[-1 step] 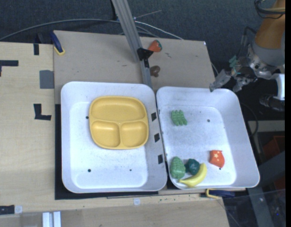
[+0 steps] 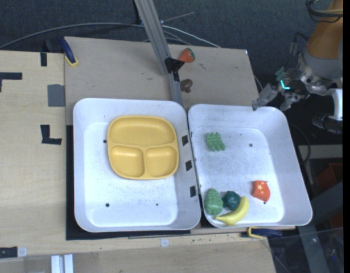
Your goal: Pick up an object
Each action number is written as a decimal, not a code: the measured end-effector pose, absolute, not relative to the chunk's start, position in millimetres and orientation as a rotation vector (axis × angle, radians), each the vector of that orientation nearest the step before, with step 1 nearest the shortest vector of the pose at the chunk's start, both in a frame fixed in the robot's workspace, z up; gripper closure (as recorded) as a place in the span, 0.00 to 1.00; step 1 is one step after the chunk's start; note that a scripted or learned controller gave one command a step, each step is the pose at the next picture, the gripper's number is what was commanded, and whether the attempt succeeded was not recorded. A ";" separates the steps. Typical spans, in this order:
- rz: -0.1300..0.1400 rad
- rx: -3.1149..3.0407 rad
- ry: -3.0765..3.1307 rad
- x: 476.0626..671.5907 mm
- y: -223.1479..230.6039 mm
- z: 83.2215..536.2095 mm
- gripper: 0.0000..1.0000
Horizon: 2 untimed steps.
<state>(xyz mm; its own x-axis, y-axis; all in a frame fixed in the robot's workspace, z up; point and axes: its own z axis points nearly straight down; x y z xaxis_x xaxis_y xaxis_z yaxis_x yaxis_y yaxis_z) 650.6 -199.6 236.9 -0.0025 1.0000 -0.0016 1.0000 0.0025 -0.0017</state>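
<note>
While the grey arm with the orange band [image 2: 325, 38] hangs off the back right corner of the right shallow white plastic bin [image 2: 288, 152], the step looks like pre-approach; nothing is picked. Whether the hand [image 2: 275, 97] is open I cannot tell, and nothing shows in it. Candidates, all inside that bin: yellow plastic banana [image 2: 236, 213] at the front edge, bumpy green toy [image 2: 214, 141] near its back left, red toy pepper [image 2: 261, 190] front right. Next move: swing in over the bin and descend.
</note>
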 end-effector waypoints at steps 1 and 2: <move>0.007 -2.214 -2.221 657.4 -193.4 177.2 0.00; 0.007 -2.215 -2.223 658.7 -191.1 133.2 0.00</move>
<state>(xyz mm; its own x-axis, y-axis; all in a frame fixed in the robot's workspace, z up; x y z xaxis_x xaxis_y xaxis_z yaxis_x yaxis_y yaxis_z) 658.7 -191.1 133.2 -0.0037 1.0000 -0.0007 1.0000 0.0037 -0.0052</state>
